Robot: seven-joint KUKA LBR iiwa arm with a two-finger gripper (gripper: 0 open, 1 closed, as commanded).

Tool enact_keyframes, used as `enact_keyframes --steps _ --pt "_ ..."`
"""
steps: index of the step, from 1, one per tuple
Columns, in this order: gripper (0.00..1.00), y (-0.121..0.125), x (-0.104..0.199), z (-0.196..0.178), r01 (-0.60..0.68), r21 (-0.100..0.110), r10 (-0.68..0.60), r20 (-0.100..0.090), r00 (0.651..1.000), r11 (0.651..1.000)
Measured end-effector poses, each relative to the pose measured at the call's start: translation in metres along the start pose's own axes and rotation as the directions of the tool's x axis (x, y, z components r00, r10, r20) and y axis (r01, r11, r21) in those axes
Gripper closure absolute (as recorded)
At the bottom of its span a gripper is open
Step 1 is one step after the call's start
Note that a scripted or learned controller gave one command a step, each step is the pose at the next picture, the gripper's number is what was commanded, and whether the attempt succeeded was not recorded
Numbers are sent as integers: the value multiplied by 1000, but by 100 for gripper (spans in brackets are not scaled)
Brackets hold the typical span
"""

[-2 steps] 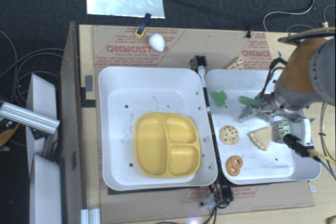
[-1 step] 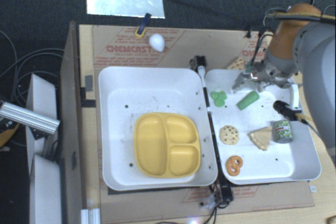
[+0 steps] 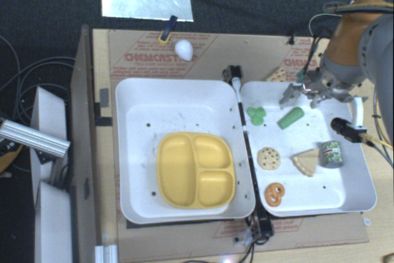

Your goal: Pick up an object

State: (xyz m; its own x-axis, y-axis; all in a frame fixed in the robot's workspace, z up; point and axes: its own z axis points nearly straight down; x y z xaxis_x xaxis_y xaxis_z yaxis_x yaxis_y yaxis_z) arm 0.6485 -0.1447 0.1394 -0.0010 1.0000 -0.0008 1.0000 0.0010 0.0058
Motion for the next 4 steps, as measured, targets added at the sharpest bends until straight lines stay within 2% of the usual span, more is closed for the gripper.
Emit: enact_keyframes --steps 1,2,3,4 --pt "0 -11 -7 34 0 6 0 0 1000 1000" --pt "100 -9 -6 20 4 0 -4 1 1000 1000" --pt "0 -9 -7 21 4 1 -4 2 1000 1000" --pt "0 -4 -19 43 -1 3 1 1 1000 1000"
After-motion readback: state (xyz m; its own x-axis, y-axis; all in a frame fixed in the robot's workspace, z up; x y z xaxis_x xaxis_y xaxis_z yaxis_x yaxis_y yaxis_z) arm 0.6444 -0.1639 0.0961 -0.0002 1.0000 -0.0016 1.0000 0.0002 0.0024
